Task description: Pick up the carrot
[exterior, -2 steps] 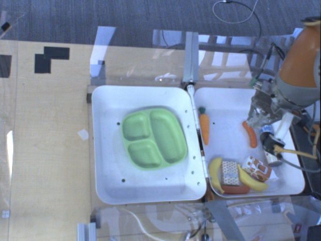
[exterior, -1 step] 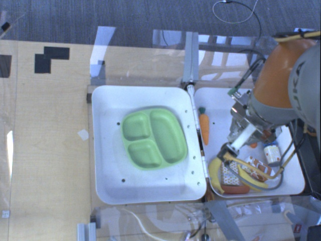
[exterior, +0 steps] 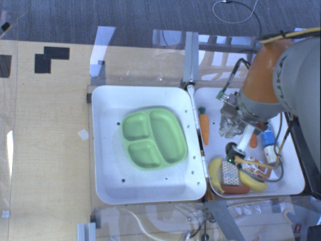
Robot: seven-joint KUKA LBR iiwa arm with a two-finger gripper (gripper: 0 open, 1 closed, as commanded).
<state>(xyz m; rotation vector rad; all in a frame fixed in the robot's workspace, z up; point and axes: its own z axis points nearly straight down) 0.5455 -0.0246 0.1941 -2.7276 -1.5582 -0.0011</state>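
A: Where's the carrot (exterior: 204,128)?
B: Right bin (exterior: 296,184), lying flat along the wall it shares with the left bin (exterior: 100,134). Green top points to the far edge of the view. It's on the divider side of the gripper (exterior: 229,129), near but not touching, with bare bin floor between them.
A: Gripper state?
B: Can't tell. The wrist and the orange band cover it from above, so whether it's spread or closed isn't visible. Nothing is seen held.
A: Anything on the carrot?
B: No, its top side is clear. The bin wall runs tight along its far side from the gripper.
A: Clutter?
B: All on the near side of the gripper, past the carrot's tip: a banana (exterior: 215,170), a small checkered box (exterior: 230,173) against it, a reddish sausage (exterior: 234,189) at the bin's front edge, and a second yellow piece (exterior: 254,182) beside the box. On the arm side of the gripper there's a white bottle with a blue label (exterior: 270,147).
A: Left bin?
B: Green divided plate (exterior: 153,137) in the middle, well apart from the gripper. Both bins sit on the wooden surface (exterior: 45,134).
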